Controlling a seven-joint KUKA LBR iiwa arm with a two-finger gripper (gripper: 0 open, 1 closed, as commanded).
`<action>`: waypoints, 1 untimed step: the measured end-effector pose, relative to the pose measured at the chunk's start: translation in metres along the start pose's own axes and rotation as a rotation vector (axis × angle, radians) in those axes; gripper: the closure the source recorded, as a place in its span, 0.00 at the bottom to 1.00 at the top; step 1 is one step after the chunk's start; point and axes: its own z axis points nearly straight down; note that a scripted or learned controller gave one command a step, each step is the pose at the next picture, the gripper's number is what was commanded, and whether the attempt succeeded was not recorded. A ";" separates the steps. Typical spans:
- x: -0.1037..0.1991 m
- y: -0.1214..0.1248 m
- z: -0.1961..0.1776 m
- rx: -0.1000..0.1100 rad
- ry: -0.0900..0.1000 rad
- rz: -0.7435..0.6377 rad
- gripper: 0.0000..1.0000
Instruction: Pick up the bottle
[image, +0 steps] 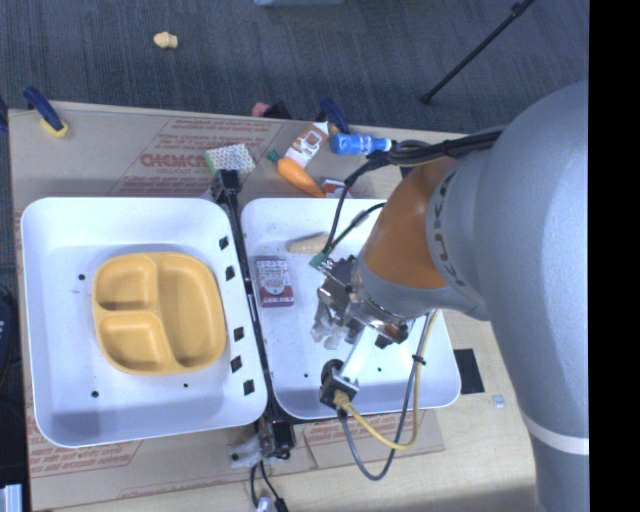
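A small white bottle with an orange label (307, 144) lies on the cardboard behind the right bin (300, 395), outside it. My gripper (328, 325) hangs low over the middle of the right bin, well in front of that bottle, and the arm's wrist hides what lies under it. Nothing shows in its grasp. A red packet (273, 281) lies on the bin floor just left of the gripper. A short beige stick (307, 243) lies near the bin's back wall.
The left bin (50, 300) holds a yellow divided plate (160, 311). An orange carrot-like toy (298, 176) and a blue object (352, 145) lie behind the right bin near the bottle. A yellow cable (375, 430) loops over the front rim.
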 end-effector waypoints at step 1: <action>0.046 -0.038 0.004 0.000 0.000 0.045 1.00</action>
